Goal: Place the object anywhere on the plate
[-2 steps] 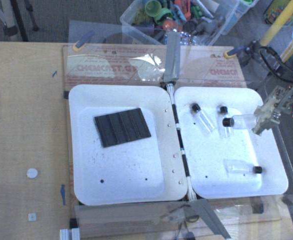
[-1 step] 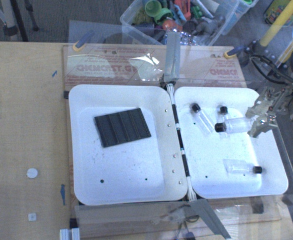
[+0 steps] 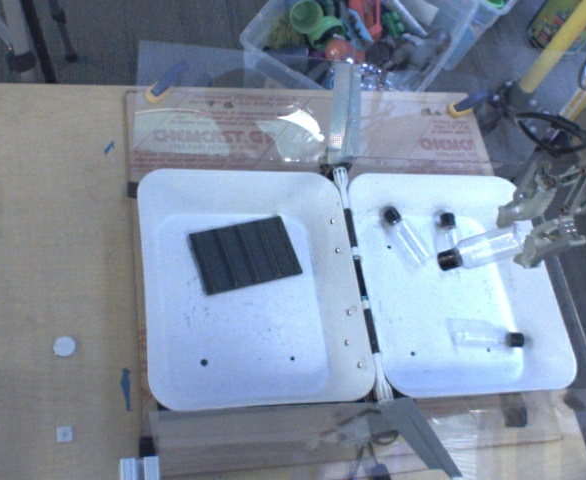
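The claw (image 3: 523,234) is closed on the clear end of a small bottle (image 3: 478,250), which sticks out sideways from its fingers with the black cap (image 3: 449,259) pointing away from the arm. The hold looks thin. The fingers pinch only the last stretch of smooth, round glass or plastic, and most of the bottle hangs out beyond them. That is the main risk: the bottle may swivel or slip out during travel, above all if the arm moves off fast or stops hard.

The plate (image 3: 245,255), a dark ribbed slab, lies well away from the claw in the other bin (image 3: 163,298), past the ridge (image 3: 358,278) where the two bins meet. If the carry is too low, the cap could catch that ridge and the bottle could be levered loose.

Three spare bottles lie in the claw's own bin (image 3: 533,368). A long one (image 3: 408,236) and a short one (image 3: 446,222) lie just beyond the held cap, in the line toward the plate. A third (image 3: 485,338) lies below the claw, nearer the camera. A sweep without lift would likely knock the first two.

At the plate, a round bottle let go from any height could roll. The ribs may stop it if it lands along them; if it lands across them it may bounce off the slab onto the bin floor. The overhang also matters, since where the claw stops is not where the bottle's middle ends up.
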`<action>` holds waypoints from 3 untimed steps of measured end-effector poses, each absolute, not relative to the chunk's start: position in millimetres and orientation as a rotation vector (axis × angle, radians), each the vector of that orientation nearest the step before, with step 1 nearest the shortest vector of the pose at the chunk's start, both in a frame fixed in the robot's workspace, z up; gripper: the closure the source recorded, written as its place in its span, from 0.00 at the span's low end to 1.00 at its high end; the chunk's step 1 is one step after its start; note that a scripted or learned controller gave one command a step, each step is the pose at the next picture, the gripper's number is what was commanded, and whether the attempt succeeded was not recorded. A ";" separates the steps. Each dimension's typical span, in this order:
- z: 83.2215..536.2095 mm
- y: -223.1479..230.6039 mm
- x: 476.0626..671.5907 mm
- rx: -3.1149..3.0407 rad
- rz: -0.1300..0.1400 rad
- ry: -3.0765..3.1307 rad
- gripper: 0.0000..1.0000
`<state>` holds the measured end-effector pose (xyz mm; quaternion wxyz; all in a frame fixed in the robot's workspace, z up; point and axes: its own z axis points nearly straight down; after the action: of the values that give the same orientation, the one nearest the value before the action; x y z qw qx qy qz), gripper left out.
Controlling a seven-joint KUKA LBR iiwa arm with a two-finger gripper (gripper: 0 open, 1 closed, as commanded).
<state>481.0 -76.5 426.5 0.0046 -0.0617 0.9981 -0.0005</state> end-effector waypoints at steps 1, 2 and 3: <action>400.2 -56.4 484.1 -0.494 0.001 3.100 1.00; 385.5 -32.1 489.3 -0.851 0.000 3.021 1.00; 383.7 -23.0 488.2 -1.241 0.000 2.883 1.00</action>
<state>488.2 -23.0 383.7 0.0017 -0.3954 0.9185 0.0000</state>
